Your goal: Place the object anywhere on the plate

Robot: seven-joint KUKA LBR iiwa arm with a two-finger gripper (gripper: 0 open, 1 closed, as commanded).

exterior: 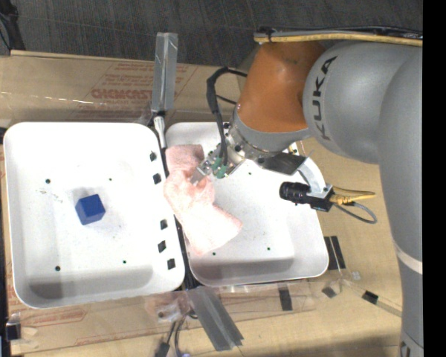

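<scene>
- Two shallow white bins sit side by side on the brown cardboard-covered counter (59, 88), their inner edges touching along a row of black clips.
- The left white bin (30, 259) holds one small blue cube (91, 208), resting left of the bin's centre and well apart from every wall.
- The right white bin (297, 251) holds a pale pink, crumpled soft cloth-like object (202, 218). It lies along the bin's left wall, running from the upper left corner down toward the middle of the floor.
- The upper part of the pink object is bunched against the bin's left rim; the lower part spreads flatter on the bin floor.
- The grey arm with its orange band (279, 84) reaches in from the right and hangs over the upper part of the right bin.
- The tool (210, 169) is at the upper portion of the pink object, touching or just above it; a small green part shows at its tip.
- Tool state: cannot tell whether the tips are apart or together, as the wrist body covers most of them.
- A black cylindrical fitting with a yellow cable (312, 194) projects from the wrist over the right bin's right side.
- A grey metal bar (163, 73) stands upright behind the seam between the bins.
</scene>
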